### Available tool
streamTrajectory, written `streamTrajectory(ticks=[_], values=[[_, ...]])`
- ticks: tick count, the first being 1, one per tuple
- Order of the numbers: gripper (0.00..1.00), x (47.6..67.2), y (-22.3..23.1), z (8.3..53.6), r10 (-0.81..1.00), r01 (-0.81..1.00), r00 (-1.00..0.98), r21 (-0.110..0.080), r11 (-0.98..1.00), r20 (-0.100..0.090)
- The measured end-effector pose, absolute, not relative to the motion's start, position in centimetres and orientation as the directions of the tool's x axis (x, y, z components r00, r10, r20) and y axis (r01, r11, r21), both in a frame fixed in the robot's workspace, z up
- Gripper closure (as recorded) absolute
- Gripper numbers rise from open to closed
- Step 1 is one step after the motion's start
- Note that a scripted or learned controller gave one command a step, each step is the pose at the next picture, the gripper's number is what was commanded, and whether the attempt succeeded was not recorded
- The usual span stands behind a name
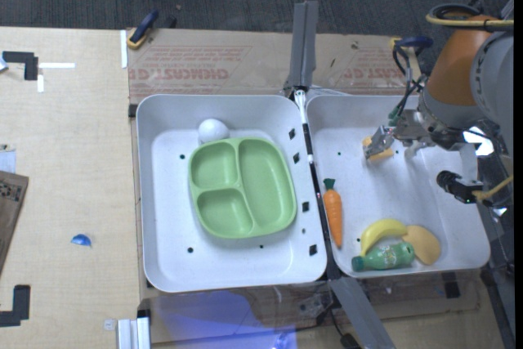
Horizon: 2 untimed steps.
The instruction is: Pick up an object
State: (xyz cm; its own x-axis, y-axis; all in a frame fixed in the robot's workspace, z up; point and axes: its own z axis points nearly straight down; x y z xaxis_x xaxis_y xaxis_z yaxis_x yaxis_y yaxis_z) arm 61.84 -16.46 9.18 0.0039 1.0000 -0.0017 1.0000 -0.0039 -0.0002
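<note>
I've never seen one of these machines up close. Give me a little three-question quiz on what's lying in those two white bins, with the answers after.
1. True or false: the green divided plate lies in the left bin.
2. Which thing lies against the left wall of the right bin? A) banana B) carrot C) green bottle
3. Fill in: the small white ball touches the plate's ____ rim, as seen in the picture.

Key
1. True.
2. B, the carrot; the banana and green bottle lie near the front wall.
3. Upper.
</note>
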Motion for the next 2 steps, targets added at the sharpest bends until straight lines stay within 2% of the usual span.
streamTrajectory(ticks=[1, 2], values=[[0.0, 58.6, -14.4, 9.1, 0.992, 0.992, 0.129, -0.003, -0.129, 0.0], [0.0, 53.7, -13.4, 13.5, 0.967, 0.967, 0.255, -0.003, -0.255, 0.0]])
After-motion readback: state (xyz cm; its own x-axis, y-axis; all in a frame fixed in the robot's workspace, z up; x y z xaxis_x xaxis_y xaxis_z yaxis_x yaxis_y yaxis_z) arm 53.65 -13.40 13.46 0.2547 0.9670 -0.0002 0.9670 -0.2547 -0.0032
